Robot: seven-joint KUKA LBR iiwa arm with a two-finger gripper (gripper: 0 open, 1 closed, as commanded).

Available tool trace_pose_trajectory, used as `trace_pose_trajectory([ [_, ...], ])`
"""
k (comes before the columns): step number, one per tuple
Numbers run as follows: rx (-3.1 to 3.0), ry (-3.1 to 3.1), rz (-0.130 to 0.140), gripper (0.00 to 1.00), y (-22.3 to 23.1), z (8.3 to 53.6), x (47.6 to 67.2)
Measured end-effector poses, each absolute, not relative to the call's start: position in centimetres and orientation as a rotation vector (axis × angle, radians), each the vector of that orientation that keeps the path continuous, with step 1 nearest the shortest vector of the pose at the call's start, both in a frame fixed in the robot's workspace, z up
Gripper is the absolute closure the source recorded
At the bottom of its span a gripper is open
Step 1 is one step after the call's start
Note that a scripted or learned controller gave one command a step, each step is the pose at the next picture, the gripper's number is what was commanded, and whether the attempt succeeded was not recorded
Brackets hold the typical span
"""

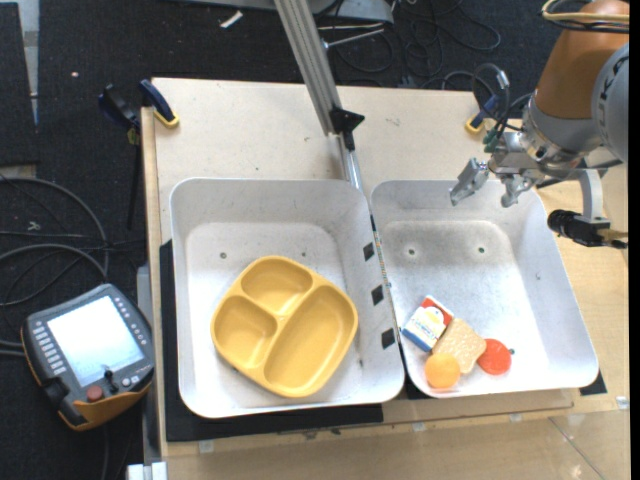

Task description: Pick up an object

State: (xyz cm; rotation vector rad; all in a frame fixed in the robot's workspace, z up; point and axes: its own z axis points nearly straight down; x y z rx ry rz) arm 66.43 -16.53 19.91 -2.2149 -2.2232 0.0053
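Reaching in from 3 o'clock, the grey arm [590, 78] with its orange band sits high over the far edge of the right bin [560, 268]. Wrist angled down and left. Gripper [490, 188] hangs over the bin's 12 o'clock rim, fingers [466, 183] spread apart, nothing between them.

Pickable objects are bunched in the right bin's 7 o'clock corner, well apart from the gripper: a small white carton [426, 326] with blue and red print, a tan cracker-like piece [461, 340] touching it, an orange ball [442, 371] just below, a red tomato-like item [494, 357] at the cracker's 3 o'clock side.

Left bin [195, 218] holds a yellow divided plate [285, 325], three compartments, sitting toward the bin's 6 o'clock side.

Both bins are side by side on a pale wooden bench [250, 128]. Blue-and-yellow clamps at the bench's far corners, one at 10 o'clock [158, 103], one at 1 o'clock [488, 106]. A metal pole [315, 63] slants up from between the bins. Dark floor around, cables at 12 o'clock, a teach pendant [88, 353] on the floor at 8 o'clock.
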Motion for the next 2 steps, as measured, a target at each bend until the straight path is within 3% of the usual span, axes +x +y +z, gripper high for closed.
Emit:
trace_pose_trajectory([
  [2,-2.216,-2.222,0.005,0.0,-15.8,9.9,65.9],
])
